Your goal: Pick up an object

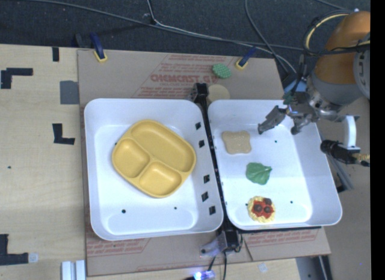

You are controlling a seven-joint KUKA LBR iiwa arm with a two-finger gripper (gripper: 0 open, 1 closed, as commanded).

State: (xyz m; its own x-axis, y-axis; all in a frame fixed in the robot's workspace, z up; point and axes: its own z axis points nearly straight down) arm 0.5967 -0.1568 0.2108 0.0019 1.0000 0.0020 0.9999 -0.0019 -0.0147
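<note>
the right bin (313, 170) has 3 small things in a column: a beige slice (236, 142) like toast at the top, a green leaf (258, 172) in the middle, and a round red and yellow piece (261, 208) with dark spots near the front wall. each one lies apart from the others. the left bin (96, 152) has a yellow tray (154, 157) with 3 compartments.

the slice is the nearest thing to the gripper (281, 122). i think it is light toy food, flat and quite stiff, lying low on the bin floor. because it is thin, the fingers must go down almost to the floor and take it across its narrow width, at 2 opposite edges. the leaf looks thinner and maybe soft, so it could slip away. the round piece looks thicker and easier to pinch at its sides.

the jaws stand open, with a wide gap between the 2 dark fingers (269, 121). nothing is between them. the gripper hangs over the back right part of the right bin, beside the slice and not touching it.
</note>
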